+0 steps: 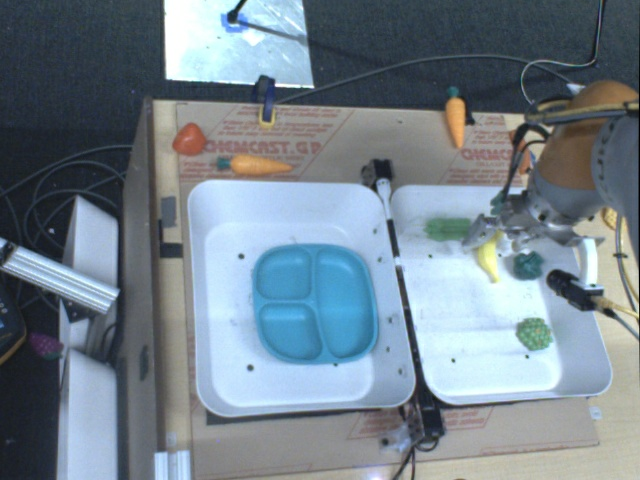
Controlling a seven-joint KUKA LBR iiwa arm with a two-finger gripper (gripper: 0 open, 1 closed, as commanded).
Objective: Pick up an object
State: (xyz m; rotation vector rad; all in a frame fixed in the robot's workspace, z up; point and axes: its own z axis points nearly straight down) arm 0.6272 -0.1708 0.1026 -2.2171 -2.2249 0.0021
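Camera view: we are hovering the gripper [492, 236] over the yellow banana [488, 260] in the right bin [470, 368]; fingers seemingly apart, clamping nothing. Next, we judge, descending and closing.

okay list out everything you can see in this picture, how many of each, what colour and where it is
bins: two, white, side by side on the bench
divided plate: one, blue, in the left bin
banana: one, yellow, right bin, just below the hand
long green piece: one, green, top of the right bin
small teal piece: one, dark teal, right bin, right of the banana
round bumpy piece: one, green, lower right of the right bin
carrots: two, orange, on the board behind the bins
tomato: one, red-orange, board's back left corner
foil sheet: one, silver, behind the board
arm: one, grey and orange, from the right
hand: one, over the right bin
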